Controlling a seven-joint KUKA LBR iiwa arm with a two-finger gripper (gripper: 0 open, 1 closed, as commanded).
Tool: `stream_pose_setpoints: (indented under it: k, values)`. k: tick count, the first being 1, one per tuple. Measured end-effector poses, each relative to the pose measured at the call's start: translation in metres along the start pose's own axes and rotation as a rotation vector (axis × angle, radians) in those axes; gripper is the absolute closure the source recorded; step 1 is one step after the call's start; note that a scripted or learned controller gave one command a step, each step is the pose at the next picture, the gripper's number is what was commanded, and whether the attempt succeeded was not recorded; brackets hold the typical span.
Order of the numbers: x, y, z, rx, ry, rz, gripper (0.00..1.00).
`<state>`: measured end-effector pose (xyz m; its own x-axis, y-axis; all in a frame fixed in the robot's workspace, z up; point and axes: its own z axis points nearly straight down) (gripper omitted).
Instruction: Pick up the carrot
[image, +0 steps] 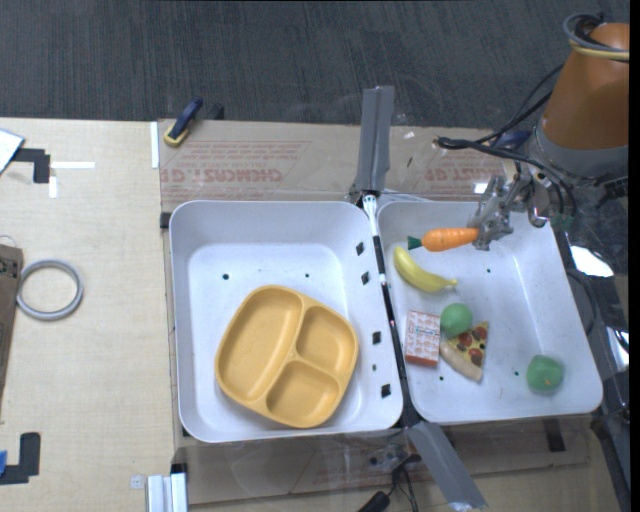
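Lying at jaws (490, 232) — carrot (449, 239), touching.

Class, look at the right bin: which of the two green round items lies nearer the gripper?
The green ball beside the pizza slice lies nearer the gripper; the other green ball sits by the bin's front right corner.

glossy plastic carrot (449, 238), matt yellow plate (287, 356)
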<state>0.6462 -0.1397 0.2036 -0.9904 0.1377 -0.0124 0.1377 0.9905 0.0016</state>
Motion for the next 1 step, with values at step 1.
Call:
stream_pose_setpoints:
  k: [1]
  values:
    - [0.0039,0.0072,-0.0187,0.001,0.006,-0.089,1.0]
